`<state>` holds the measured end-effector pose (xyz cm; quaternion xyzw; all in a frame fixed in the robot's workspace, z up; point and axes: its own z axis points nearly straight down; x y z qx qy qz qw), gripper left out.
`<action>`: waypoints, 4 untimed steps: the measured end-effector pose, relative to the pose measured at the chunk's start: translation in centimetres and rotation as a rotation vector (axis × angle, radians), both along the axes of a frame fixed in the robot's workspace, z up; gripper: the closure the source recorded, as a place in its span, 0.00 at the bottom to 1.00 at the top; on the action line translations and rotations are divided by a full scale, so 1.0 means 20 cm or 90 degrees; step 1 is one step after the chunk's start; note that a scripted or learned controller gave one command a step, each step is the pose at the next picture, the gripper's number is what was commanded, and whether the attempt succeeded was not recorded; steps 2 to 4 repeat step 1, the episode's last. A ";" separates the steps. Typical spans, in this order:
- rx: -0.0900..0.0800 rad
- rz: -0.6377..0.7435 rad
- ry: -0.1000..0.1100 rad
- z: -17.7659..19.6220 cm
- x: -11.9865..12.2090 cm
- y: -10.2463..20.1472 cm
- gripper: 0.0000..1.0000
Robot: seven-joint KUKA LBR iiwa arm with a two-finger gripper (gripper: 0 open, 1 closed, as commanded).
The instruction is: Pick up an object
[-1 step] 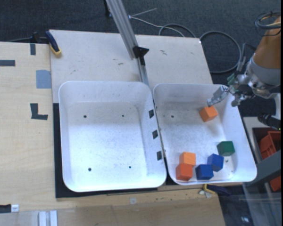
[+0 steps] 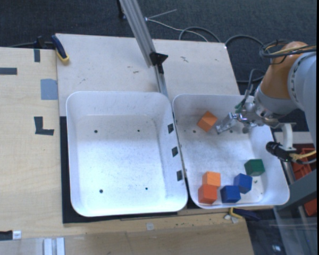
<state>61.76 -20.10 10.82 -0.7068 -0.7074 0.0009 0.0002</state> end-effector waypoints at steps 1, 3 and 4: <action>0.001 0.010 0.047 -0.12 0.23 0.23 0.00; 0.001 0.010 0.047 -0.12 0.23 0.23 0.00; 0.001 0.010 0.047 -0.12 0.23 0.23 0.00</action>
